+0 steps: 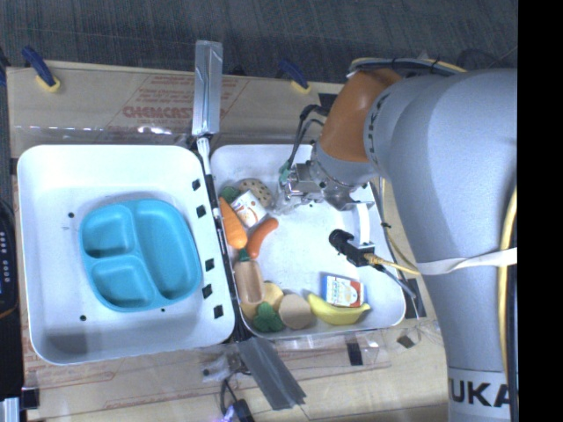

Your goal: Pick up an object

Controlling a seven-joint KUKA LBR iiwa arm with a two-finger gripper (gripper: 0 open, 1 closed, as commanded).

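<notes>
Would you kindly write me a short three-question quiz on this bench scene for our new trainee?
1. True or false: the blue tray lies in the left bin.
2. Which lies nearest the front right corner of the right bin? A) carrot B) banana C) blue tray
3. Fill in: the tool hangs over the ____ bin.

Key: 1. True. 2. B; the banana sits beside the small carton at that corner. 3. Right; the arm reaches in above that bin's back half.
</notes>
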